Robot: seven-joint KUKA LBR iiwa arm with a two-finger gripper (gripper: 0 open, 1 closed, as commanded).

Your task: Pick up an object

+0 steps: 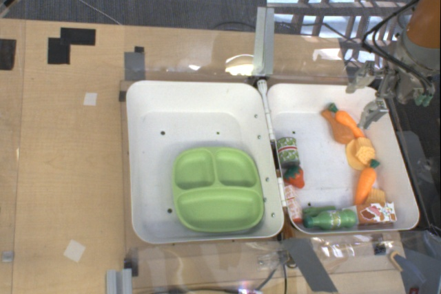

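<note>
Nearest the lens: green bottle (332, 218) lying on its side along the near wall of the right bin (412, 206), just beside a small red-and-white carton (377, 213).
Right bin, other contents: one orange carrot (364, 181) with a green tip, a flat yellow disc-shaped piece (360, 152), a second carrot (343, 124) lying aslant toward the far corner, a small green-labelled can (286, 149) and a red strawberry-like piece (295, 177) close to the dividing wall.
Left bin: left bin (148, 113) holds a green divided plate (218, 188) with three shallow compartments.
Gripper: gripper (373, 113) sits at the far right edge of the right bin, near the second carrot; its two fingers look parted, with nothing between them.
Task's thing: no object is chosen for it; the nearest candidates are the second carrot and the yellow disc.
Doing the step well: my judgement is that the carrot suits best. Line the fingers across its narrow width, not along its length, and descend at mid-body so the taper does not squirt out.
Risk: the disc touches or overlaps the lower carrot, so a grasp there may catch two things or slide off.
Materials: toys look like smooth moulded plastic, slightly glossy; bins are matte white with rounded corners.
Shapes: carrots tapered, bottle and can cylindrical and prone to roll, carton boxy, plate flat and wide, likely too broad for the fingers.
</note>
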